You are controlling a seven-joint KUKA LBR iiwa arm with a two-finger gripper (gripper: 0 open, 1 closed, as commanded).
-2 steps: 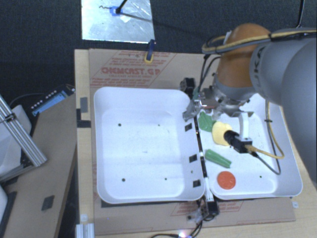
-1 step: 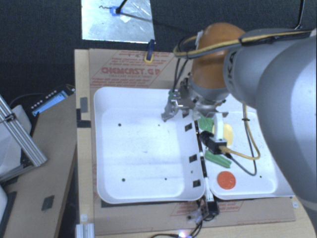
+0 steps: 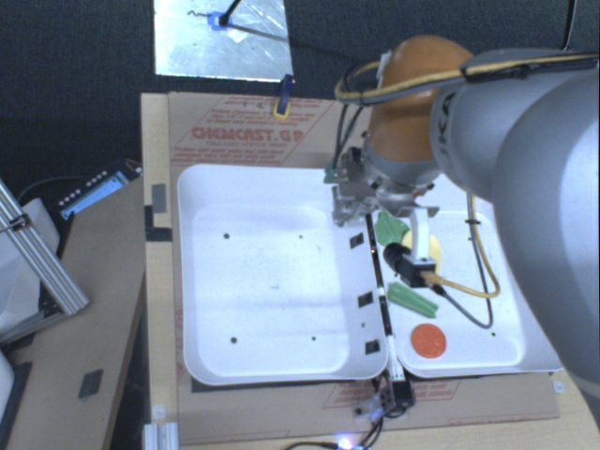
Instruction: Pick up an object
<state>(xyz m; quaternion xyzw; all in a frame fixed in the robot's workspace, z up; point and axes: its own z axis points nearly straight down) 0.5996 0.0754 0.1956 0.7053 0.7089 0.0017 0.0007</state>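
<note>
Approach step, I judge: the grey two-finger gripper (image 3: 345,209) hovers, spread or pressed unclear; next it must reach the flat green plastic wedge (image 3: 412,298) beside it.

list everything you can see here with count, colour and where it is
left bin: one, white, left side of the bench
right bin: one, white, beside the left bin
upper green piece: one, green, right bin, next to the tool
lower green piece: one, green, right bin, above the disc
yellow object: one, yellow, right bin, between the green pieces
disc: one, orange-red, right bin, near its front rim
cardboard sheet: one, brown with red print, under both bins
silver sheet: one, silver, beyond the bins
arm: one, grey with orange band, from the right
tool: one, grey metal, over the divide between the bins
</note>
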